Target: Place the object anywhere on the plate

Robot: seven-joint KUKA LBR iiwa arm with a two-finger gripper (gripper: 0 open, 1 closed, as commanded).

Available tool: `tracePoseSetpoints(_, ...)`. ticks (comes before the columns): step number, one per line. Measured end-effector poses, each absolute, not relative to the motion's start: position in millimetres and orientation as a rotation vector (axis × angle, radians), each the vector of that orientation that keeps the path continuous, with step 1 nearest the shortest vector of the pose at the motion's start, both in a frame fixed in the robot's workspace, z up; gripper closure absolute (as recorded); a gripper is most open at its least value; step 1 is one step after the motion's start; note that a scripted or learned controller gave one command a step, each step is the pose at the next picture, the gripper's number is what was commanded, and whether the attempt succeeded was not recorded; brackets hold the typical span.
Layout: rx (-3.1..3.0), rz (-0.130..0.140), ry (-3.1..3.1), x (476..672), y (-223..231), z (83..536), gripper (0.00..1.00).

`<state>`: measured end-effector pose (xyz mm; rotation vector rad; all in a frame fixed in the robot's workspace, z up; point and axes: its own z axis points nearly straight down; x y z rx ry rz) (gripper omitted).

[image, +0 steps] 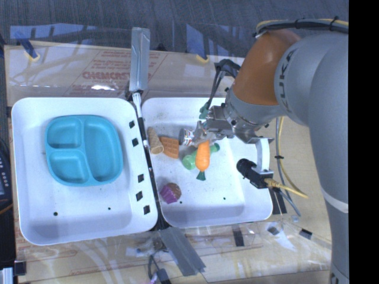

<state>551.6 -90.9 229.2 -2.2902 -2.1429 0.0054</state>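
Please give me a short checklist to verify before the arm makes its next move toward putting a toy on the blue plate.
1. Blue plate lies flat in the left bin, nothing on it: ok.
2. Hand is over the right bin, above the toy carrot: ok.
3. Carrot actually held by the hand: cannot tell.
4. Green toy touches the carrot and may be dragged along: not ok.
5. Purple toy lies apart near the front, away from the hand: ok.
6. Path left must cross the divider between the bins: cannot tell if height is enough.
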Motion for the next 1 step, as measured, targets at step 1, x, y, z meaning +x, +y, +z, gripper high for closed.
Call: tracePoseSetpoints(1, -2.321, 0.005, -2.112, 604.8, 13.4, 190.0, 1.0)
